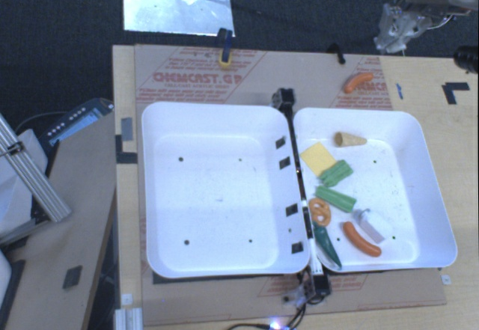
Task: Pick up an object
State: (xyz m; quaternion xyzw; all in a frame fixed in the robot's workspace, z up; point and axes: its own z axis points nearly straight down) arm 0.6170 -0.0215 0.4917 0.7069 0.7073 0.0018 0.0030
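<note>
At far right, beyond the right bin (430, 171), the gripper (394, 31) hangs high, grip state indiscernible, presumably clear of the sausage (361, 239) and cone (349, 139) pending descent.

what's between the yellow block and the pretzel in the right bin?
Two green pieces: one just below-right of the yellow block, another just above-right of the pretzel, seen in the camera view.

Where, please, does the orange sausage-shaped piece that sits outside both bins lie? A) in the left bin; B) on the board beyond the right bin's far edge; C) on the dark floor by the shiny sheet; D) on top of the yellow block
B: the stray orange sausage rests on the bare board just past the far rim of the right bin.
</note>
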